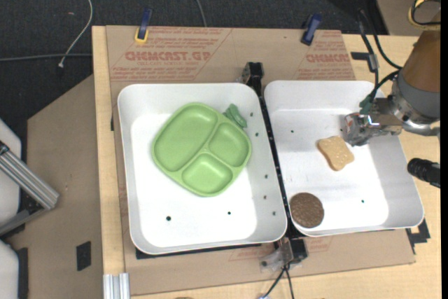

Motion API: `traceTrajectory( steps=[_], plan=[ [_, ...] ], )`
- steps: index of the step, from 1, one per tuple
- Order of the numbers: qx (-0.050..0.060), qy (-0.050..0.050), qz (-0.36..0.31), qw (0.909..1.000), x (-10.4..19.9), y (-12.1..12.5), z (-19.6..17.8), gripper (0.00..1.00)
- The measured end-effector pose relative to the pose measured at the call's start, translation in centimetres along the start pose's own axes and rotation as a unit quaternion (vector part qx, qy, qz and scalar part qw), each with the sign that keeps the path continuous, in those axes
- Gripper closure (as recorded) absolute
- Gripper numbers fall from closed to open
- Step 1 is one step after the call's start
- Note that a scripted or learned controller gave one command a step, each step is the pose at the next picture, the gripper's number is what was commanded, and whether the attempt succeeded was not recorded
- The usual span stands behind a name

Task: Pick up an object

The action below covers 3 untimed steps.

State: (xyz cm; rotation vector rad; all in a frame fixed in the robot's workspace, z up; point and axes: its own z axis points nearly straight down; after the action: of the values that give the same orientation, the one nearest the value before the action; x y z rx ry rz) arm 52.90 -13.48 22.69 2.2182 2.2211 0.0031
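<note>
Single fixed cam above bench, angled down, mid-range. Covers both shallow white plastic bins [140, 150] side by side, cardboard base [210, 56], dark floor at top. Grey arm [420, 91] enters from right.

End effector [355, 128] low, arm reaching leftward (wrist bent).

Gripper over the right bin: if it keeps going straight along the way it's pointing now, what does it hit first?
The gripper points down and leftward, so the tan bread-like piece just below it looks first in line, though depth is unclear and it may meet the right bin floor beside it.
</note>
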Motion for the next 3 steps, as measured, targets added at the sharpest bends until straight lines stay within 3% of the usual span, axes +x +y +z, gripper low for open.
traceTrajectory(
  steps=[2, 3],
  plan=[
    [0.002, 0.001, -0.002, 1.0000, 9.7, 3.2, 0.3, 1.00],
    [0.001, 0.002, -0.003, 1.0000, 16.0, 4.7, -0.2, 1.00]
  ],
)
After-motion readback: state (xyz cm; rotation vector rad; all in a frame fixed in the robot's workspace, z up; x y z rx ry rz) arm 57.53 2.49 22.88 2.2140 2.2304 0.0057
